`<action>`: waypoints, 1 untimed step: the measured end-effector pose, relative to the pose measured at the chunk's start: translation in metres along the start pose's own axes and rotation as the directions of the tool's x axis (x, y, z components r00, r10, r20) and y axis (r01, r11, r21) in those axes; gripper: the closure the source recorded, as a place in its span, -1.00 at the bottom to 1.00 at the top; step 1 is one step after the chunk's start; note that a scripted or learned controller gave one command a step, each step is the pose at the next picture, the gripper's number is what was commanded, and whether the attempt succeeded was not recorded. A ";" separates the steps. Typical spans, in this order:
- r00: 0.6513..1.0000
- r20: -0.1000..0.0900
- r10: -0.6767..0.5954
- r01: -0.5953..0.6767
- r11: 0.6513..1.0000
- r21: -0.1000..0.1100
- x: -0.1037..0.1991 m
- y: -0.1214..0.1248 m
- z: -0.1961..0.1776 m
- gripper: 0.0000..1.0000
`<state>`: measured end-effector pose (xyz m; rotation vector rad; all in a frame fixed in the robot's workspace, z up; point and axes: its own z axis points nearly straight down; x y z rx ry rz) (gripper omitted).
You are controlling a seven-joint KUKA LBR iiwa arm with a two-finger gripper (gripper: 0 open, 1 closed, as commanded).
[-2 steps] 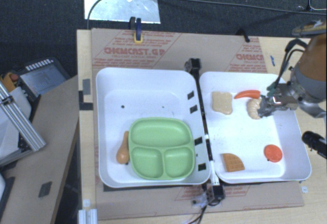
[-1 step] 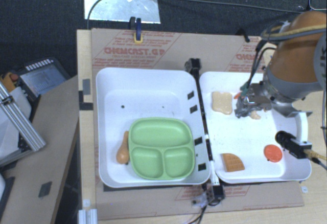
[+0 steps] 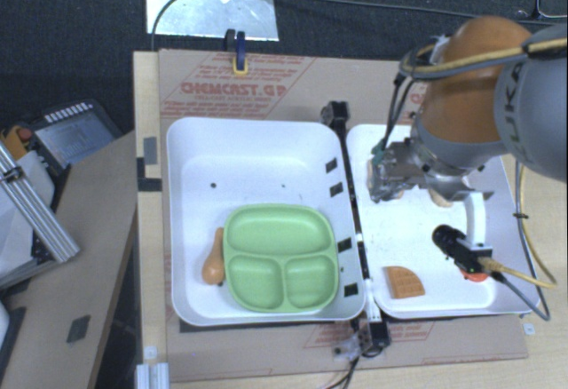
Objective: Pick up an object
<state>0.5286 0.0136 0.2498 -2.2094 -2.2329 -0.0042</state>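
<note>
Gripper (image 3: pixel 388 178) hovers over right bin (image 3: pixel 413 232); its grasp state we cannot tell. Tan wedge (image 3: pixel 403 281) lies near bin's front-left corner, apart from gripper. We advise centring above wedge, descending straight, closing across narrow side.

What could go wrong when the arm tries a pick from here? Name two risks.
The claw hangs over bare floor of the right bin, apart from the wafer: closing there likely grabs nothing. The wafer lies flat near the bin's front corner, so the claw may strike the wall.
</note>
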 end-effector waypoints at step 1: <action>1.000 0.000 0.001 -0.001 1.000 0.003 0.055 -0.003 0.019 1.00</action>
